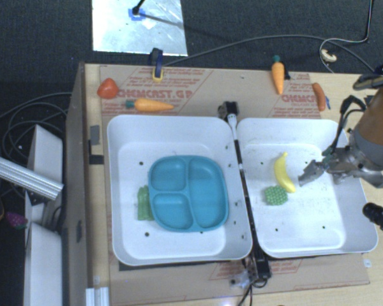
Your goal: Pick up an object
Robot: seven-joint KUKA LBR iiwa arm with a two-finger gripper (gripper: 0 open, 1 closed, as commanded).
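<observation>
Fingertips of the gripper sit low over the right bin, just right of the banana, apart from it with nothing between them. Whether they are spread or closed I cannot tell; they are small and dark against the bin floor.

By my reading the pick is at the approach stage: no object is lifted, and closing on something and raising it are both left to do. The banana looks like the likeliest target, being the nearest thing to the tips.

In the right bin the banana lies near the middle, toward the left wall, and a green bumpy ball sits touching or just beside its near end. The left bin holds a blue divided plate at its centre, with a green leafy piece tucked against the plate's left edge.

On the bench beyond the bins lie a carrot, a red tomato-like piece, a second upright carrot and an orange piece at far right.
</observation>
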